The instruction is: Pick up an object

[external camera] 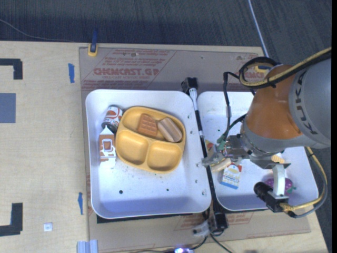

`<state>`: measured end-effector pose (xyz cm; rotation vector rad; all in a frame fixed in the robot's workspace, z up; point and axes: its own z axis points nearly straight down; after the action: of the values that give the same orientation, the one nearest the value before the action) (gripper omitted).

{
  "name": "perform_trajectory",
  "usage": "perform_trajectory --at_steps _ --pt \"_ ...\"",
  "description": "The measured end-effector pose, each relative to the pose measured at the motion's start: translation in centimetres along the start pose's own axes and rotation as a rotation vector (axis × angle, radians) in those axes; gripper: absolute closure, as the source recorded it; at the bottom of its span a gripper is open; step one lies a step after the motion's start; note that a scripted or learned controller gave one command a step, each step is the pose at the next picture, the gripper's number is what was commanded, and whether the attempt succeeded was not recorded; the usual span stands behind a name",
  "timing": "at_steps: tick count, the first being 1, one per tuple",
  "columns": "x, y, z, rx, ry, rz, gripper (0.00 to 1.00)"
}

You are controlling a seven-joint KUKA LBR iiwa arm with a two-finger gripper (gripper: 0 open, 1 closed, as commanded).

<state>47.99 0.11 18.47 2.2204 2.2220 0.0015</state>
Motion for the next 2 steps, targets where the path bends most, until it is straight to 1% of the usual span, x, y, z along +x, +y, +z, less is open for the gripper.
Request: perform_trajectory --at_steps 2 --pt "0.00 0.00 0.00 0.000 0.000 0.000 0.00"
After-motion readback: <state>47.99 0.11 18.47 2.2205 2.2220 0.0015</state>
